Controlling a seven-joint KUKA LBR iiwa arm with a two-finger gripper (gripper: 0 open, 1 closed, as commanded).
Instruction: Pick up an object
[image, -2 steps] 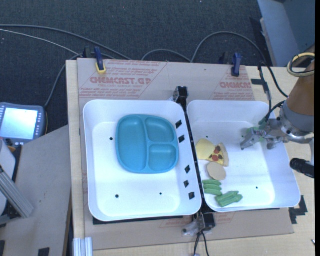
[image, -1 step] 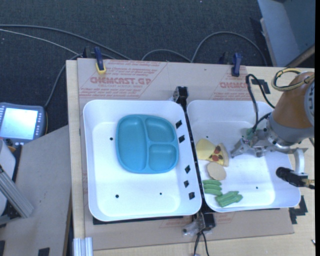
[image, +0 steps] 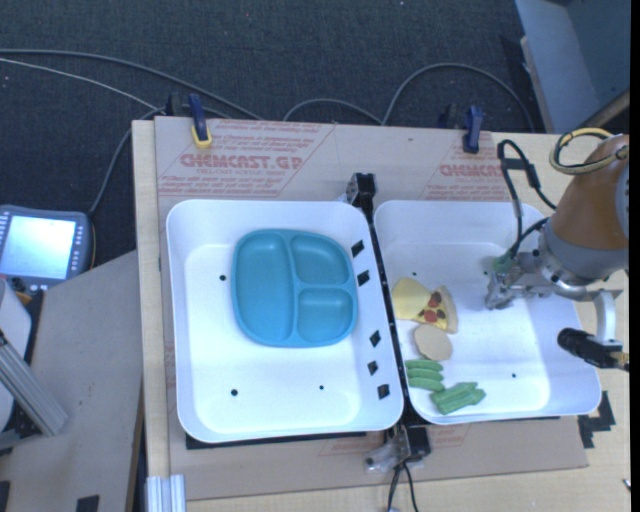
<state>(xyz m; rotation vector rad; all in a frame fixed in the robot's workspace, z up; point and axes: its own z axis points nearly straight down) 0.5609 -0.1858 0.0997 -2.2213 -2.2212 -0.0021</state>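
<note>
You had bright, even light from above, with no hard shadows anywhere. The two white bins (image: 200, 400) came out close to overexposed, their walls washing into the floors, and the blue tray (image: 295, 288) threw only a thin, soft shadow. The monitor screen (image: 40, 245) at the left edge glared white. Focus was slightly soft throughout, and the dark floor (image: 300, 40) looked grainy.

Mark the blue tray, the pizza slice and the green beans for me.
blue tray (image: 262, 300): camera view, its large left compartment.
pizza slice (image: 412, 298): camera view, the yellow cheese part.
green beans (image: 456, 397): camera view, middle of the lower pod.
</note>
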